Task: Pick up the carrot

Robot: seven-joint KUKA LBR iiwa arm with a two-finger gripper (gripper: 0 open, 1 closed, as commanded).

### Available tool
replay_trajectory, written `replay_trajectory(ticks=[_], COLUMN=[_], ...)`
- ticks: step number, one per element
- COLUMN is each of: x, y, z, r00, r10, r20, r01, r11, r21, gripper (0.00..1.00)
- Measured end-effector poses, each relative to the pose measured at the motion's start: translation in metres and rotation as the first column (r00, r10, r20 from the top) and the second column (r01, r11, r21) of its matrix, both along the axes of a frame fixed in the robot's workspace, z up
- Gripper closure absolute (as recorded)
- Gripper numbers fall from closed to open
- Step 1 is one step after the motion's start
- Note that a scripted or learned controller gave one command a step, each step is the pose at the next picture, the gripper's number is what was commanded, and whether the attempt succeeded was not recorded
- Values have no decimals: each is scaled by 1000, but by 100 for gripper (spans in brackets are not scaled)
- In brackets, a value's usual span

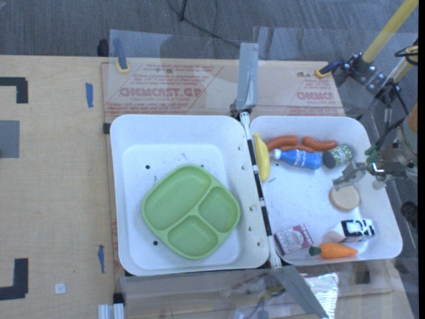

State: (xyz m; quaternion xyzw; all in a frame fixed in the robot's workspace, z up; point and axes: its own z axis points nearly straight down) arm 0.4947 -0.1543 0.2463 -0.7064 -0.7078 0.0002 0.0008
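On the left of the wooden desk (53, 178) sits the left bin (126, 151), a shallow white plastic tray holding a pale green plate (191, 211) with three moulded compartments, smooth and rounded at the corners, lying flat and slightly turned. At the ridge where the two bins meet, a yellow banana (262, 157) lies along the right bin's left wall, as if it slid there. The right bin (312, 198) holds the clutter: two reddish sausages (302, 142) along the far side, a blue bottle (298, 158) on its side just near of them, a green can (339, 155) to its right, a round tan disc (344, 198), a pink packet (292, 238) and a small black-and-white carton (358, 229). The carrot (337, 250), orange, tapered, with a green tip pointing left, lies against the near wall, just near of the carton. The end effector (362, 171) hangs over the bin's right side, just far of the disc and well far of the carrot; whether it is apart or together I cannot tell.
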Motion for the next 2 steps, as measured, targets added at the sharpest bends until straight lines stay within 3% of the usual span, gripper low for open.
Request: replay_trajectory(ticks=[1, 2], x=[-13, 71], y=[39, 14], z=[-135, -159], r00=[999, 980], r10=[-33, -200], r20=[0, 7], r01=[33, 200], r11=[999, 980], r21=[0, -2], gripper=[0, 0])
